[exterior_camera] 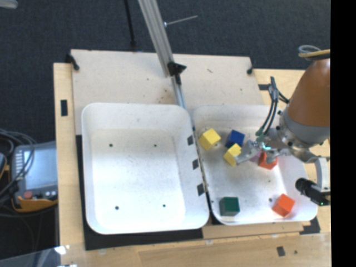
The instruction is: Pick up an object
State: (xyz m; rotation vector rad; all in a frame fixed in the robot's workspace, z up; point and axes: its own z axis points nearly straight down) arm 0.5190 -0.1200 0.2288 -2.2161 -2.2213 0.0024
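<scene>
Pincer is down in the right bin touching the small yellow cube, can't tell its grip, so nothing's lifted yet.

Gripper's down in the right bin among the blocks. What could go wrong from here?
1. The gripper sits in a tight cluster: the small yellow block, blue block and red block lie close around it, so closing may nudge or pinch a neighbour rather than seat one cleanly.
2. The small yellow block looks tilted; it may slip on lift.
3. A push could drive the larger yellow block against the bin wall.
</scene>
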